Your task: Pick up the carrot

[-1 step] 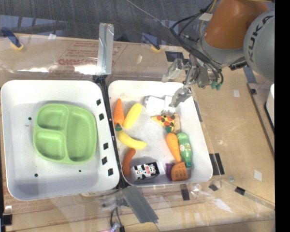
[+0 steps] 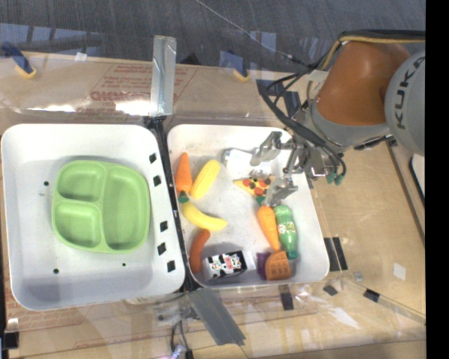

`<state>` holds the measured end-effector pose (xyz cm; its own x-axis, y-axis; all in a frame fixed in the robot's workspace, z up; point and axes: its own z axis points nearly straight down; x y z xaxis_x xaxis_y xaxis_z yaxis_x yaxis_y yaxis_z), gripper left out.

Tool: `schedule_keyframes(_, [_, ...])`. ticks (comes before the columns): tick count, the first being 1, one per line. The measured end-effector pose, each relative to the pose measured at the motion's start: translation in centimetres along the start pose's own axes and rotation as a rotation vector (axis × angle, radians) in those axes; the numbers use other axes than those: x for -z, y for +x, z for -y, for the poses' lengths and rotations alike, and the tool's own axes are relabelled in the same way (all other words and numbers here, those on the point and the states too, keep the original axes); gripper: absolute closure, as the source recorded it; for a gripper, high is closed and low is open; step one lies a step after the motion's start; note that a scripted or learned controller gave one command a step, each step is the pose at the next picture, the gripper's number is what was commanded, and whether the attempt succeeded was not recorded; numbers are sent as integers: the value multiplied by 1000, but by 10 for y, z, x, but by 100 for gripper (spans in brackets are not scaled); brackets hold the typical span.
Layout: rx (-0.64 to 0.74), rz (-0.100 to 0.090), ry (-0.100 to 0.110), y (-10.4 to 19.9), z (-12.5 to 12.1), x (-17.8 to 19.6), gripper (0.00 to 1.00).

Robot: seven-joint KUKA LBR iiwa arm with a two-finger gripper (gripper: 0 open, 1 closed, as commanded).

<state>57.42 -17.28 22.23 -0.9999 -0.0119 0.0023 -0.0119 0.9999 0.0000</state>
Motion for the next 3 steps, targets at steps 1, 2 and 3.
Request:
schedule_keyframes(1, [136,7,2,30,38,-129,0])
schedule_keyframes(2, [145,11,3,28,35,-117,100])
schedule_keyframes(3, [76,13,3,27,2,-28,100])
